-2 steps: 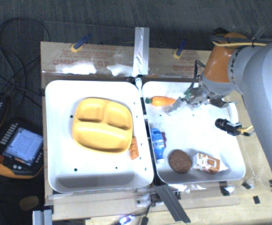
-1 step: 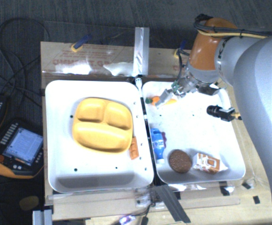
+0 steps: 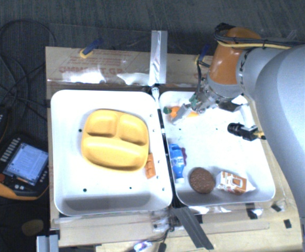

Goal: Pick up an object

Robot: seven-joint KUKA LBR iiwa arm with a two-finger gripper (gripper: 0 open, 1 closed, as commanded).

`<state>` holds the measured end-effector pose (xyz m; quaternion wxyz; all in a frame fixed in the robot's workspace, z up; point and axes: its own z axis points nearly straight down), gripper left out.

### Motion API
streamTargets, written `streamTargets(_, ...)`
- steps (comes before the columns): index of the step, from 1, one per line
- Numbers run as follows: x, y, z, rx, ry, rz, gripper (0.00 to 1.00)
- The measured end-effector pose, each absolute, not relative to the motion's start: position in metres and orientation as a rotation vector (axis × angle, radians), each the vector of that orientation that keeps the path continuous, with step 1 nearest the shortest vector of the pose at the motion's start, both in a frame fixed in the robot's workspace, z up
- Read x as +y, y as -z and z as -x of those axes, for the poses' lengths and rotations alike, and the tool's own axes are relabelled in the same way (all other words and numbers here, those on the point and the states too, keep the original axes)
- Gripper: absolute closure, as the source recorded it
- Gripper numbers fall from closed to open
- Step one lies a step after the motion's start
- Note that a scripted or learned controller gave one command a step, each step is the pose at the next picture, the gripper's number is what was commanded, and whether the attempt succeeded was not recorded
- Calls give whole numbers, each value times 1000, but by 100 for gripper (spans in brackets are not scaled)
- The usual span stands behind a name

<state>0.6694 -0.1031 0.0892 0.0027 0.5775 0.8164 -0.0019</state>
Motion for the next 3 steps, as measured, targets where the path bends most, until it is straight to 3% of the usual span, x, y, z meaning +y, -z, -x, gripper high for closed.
streamTargets(1,-41,-184,-650,2497,1,-1904,0)
streamTargets(2,-107,-178,-555,2537,5,-1854,0)
streamTargets(3,-109,-89,-595,2464,-6,-1930,0)
